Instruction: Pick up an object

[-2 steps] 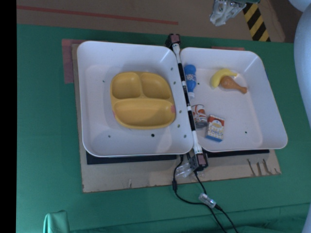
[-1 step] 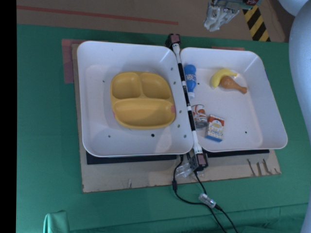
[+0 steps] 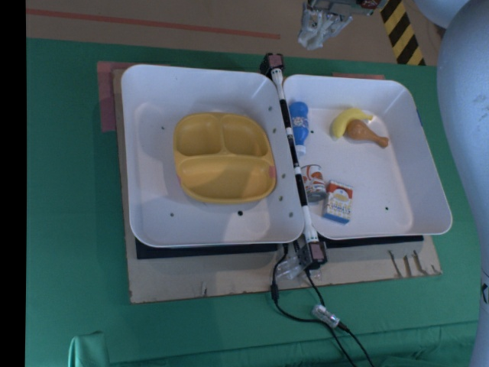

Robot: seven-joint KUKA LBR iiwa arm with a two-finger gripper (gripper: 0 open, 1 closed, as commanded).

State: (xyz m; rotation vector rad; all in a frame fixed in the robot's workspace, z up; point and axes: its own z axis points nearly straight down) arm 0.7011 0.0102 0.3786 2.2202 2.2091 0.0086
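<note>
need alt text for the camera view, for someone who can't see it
Two white bins sit side by side on a green bench: the left bin holds a yellow divided plate; the right bin holds a banana, drumstick, blue bottle, can and small box. The gripper hangs above the far edge.

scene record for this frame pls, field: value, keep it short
left bin: yellow divided plate, roughly centred
right bin: blue bottle by the divider; banana touching chicken drumstick; small can; small box beside the can
gripper: up beyond the bins' far edge, over bare bench, nothing between its fingers
task state: no object picked yet
</note>
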